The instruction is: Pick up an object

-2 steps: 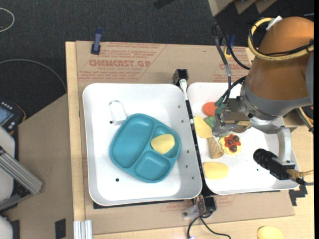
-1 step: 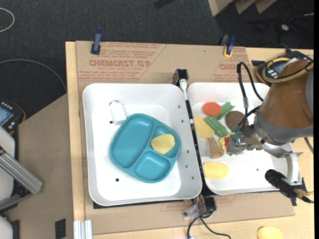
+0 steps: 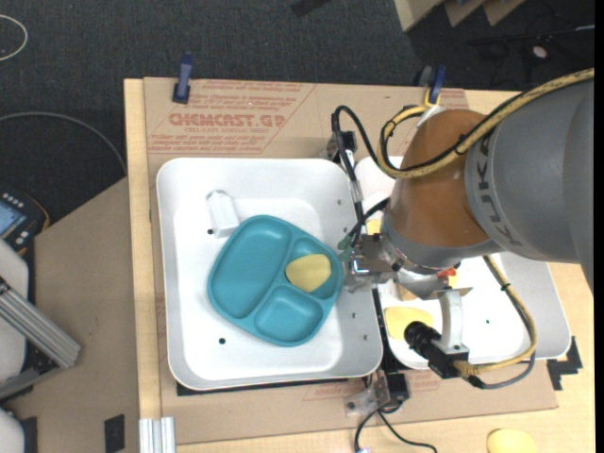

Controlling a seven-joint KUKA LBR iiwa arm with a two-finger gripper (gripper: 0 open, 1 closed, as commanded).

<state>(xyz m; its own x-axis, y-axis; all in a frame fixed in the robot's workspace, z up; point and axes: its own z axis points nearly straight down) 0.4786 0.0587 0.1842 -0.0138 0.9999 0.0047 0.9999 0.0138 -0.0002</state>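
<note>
We find the gripper (image 3: 357, 264) low at the left bin's (image 3: 179, 253) right wall, under the orange wrist; whether it has anything in its grasp we cannot tell. Just beside it lies the yellow piece (image 3: 308, 272), resting in a compartment of the teal divided plate (image 3: 247, 281). We judge a good pick needs centring over the piece, clear of the plate's ridges.

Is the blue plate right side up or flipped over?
Right side up. The blue plate lies flat in the left bin with its compartments facing up, and a yellow thing sits in one.
</note>
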